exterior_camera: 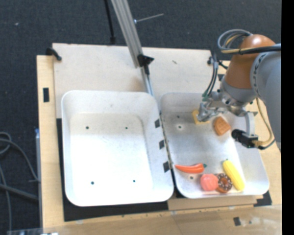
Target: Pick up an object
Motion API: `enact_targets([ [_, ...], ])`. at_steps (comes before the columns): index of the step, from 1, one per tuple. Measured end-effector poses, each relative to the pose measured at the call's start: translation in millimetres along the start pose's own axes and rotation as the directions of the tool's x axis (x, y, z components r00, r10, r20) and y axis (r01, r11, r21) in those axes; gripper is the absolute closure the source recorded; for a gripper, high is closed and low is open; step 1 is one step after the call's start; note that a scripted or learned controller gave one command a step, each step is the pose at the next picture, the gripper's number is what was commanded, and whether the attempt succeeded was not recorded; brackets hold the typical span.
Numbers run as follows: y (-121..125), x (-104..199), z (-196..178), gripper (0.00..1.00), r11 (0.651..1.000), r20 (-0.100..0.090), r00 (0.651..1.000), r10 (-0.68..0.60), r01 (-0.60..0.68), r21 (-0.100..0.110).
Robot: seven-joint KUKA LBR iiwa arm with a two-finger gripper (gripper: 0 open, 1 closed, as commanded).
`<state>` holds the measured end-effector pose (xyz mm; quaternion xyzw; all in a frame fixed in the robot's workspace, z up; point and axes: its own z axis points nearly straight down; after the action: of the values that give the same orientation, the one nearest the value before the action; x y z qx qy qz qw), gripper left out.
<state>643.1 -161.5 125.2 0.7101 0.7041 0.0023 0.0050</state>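
Pale wooden surface (pixel 98 62) carries both bins; right of centre, the gripper (pixel 204 112) hangs over a yellowish block (pixel 200 117), finger state unclear.

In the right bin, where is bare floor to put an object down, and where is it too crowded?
Bare floor lies mid-bin, between the end effector with the yellow block above and the orange chili below. The near edge is crowded: chili, pink ball, chocolate donut, corn cob. The left bin is roomier.
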Motion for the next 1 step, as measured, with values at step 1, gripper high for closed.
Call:
enact_targets([
  [1, -5.6, -5.3, -60.8, 1.0, 1.0, -0.001, 1.0, -0.004, 0.004, 0.003],
])
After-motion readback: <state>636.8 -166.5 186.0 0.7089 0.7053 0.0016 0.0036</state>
